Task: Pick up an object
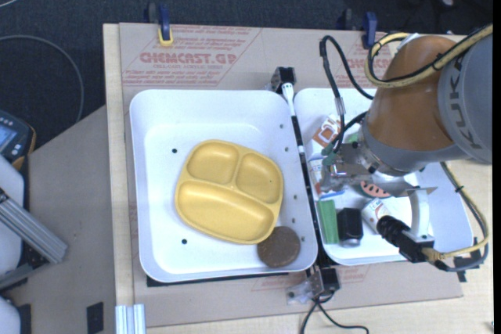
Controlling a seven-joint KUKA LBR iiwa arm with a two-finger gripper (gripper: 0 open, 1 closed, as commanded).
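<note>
The bench fills the middle, brown board with red lettering, and two white bins sit on it side by side. The left bin carries a yellow tray with three compartments, lying flat and turned a little askew. Touching the tray's lower right corner is a brown disc, flat on the bin floor near the front rim.

Over to the right bin, and the arm is right above it, its orange band and grey body covering most of that bin. The gripper is down low at the bin's left side, among the clutter, but the wrist hides the tips, so there is no telling whether it is spread, clenched or grasping anything.

The small things crowd that left side of the right bin: a white and orange packet towards the back, a green block near the front against the dividing wall, a black piece just beside it, and a small white tube to the right of that.
</note>
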